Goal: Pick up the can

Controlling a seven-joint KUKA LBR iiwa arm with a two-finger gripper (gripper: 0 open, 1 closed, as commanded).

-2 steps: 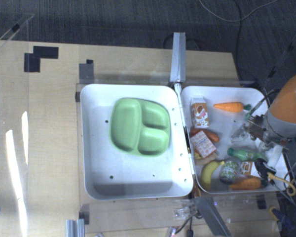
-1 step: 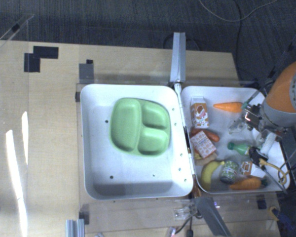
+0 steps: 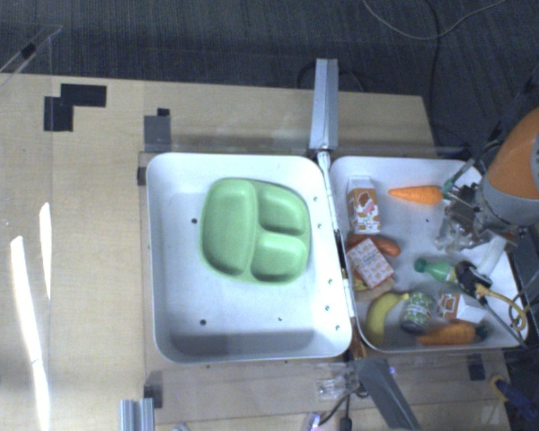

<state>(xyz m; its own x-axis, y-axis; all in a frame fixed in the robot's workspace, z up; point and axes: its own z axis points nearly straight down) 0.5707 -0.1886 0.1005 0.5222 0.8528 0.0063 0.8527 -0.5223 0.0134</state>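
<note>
The can [image 3: 419, 311], small and round with a green-and-white label, stands near the front of the right bin [image 3: 404, 171], between a banana [image 3: 383, 313] and a small orange box [image 3: 446, 305]. My gripper [image 3: 456, 230] hangs over the right side of that bin, behind the can and apart from it, just beyond a green bottle [image 3: 437, 269]. The grey wrist with its orange band [image 3: 525, 164] reaches in from the right.
The right bin also holds a carrot [image 3: 416, 195] at the back, an orange-and-white drink container [image 3: 363, 206], a snack packet [image 3: 370, 263] and a second carrot [image 3: 447, 334] at the front. A green divided plate [image 3: 254, 229] lies in the left bin [image 3: 175, 268].
</note>
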